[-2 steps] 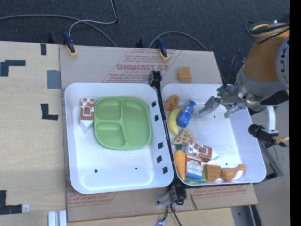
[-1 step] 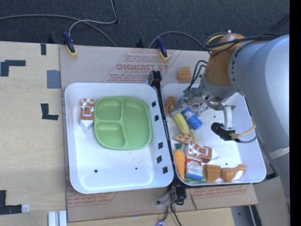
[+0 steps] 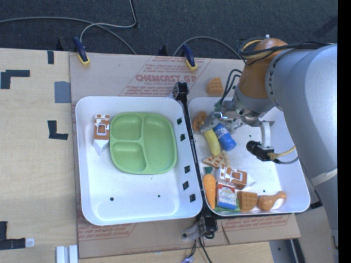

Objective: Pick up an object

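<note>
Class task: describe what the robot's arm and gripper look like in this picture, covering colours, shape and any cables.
The arm is a thick, rounded body in smooth light grey, with a glossy orange band above the wrist. Thin dark cables loop over that band. The gripper is a small metallic grey assembly, with a black connector and pale cable beside it.

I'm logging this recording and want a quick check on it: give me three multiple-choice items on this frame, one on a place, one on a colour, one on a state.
1. Where does the sectioned plate lie?
A. left bin
B. right bin
C. on the cardboard outside the bins

2. What colour is that plate?
A. blue
B. green
C. red

3. Where does the gripper hang?
A. over the left bin
B. over the right bin's far end
C. off the bench

Answers: 1 A, the plate rests on the left bin's floor. 2 B, it is pale green. 3 B, the gripper hangs above the yellow toy and blue toy.
</note>
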### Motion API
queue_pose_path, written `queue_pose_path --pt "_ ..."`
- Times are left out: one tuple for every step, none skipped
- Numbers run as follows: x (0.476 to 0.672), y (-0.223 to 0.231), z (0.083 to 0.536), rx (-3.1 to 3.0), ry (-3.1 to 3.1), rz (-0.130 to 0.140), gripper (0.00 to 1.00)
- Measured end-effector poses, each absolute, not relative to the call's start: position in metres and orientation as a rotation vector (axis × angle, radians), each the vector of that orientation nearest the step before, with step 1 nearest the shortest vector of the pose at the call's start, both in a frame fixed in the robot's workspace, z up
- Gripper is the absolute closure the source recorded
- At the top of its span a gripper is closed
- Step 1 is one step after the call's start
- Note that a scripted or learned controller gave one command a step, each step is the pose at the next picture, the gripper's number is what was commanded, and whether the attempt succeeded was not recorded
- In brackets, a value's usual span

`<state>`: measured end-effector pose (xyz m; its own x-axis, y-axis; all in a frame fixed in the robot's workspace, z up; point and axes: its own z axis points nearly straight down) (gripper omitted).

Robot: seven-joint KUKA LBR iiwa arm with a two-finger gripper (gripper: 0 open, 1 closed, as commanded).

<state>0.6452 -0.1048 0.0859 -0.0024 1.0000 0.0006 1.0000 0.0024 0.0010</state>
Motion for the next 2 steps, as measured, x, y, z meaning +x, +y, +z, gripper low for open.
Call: queue_pose_path --pt "0.645 -0.105 0.095 2.216 2.224 0.000 1.00" --pt "0.628 -0.051 0.185 2.219 2.224 0.001 1.00"
